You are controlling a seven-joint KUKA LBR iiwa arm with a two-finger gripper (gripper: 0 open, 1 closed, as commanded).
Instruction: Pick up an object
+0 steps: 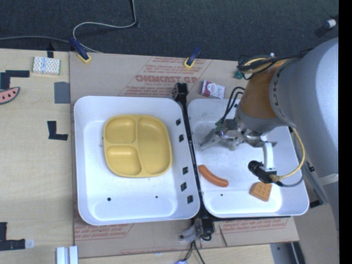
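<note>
Grey metal fingers are what you should check first: the gripper (212, 138) sits low in the right bin (291, 202), near its left wall, and its fingers appear spread apart with nothing between them, though the wrist crowds the view. You have two candidates to pick. The toy hot dog (213, 176) lies just below the gripper on the bin floor, slanted, apart from the fingers. The small waffle piece (261, 191) rests further right, near the bin's lower edge and close to the yellow cable. I judge the hot dog the nearer target, needing a short move down the view. In the left bin (88, 202), a yellow divided plate (137, 146) lies flat, well apart from the arm.
</note>
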